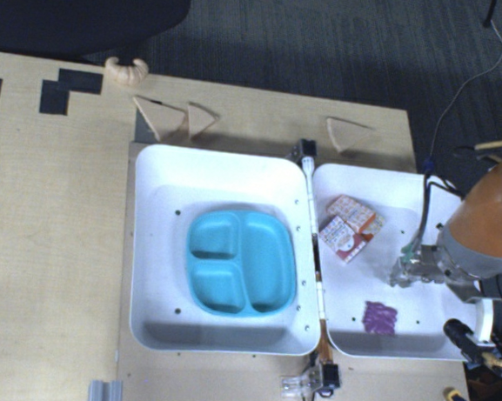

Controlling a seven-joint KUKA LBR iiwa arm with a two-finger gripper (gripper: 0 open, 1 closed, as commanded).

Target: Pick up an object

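A small packet with red and white print (349, 227) lies in the upper left part of the right bin (366, 188). A purple scrap-like object (380, 317) rests near that bin's front wall. My gripper (409, 272) hangs over the right side of the same bin, to the right of the packet and above the purple object. Nothing shows between its tips. The grey arm with its orange band (489, 220) comes in from the right edge.
A light blue divided tray (273, 250) lies in the left bin (152, 230). A black divider (311, 235) runs between the two bins. Cables and clips sit at the bench's front edge (322, 380).
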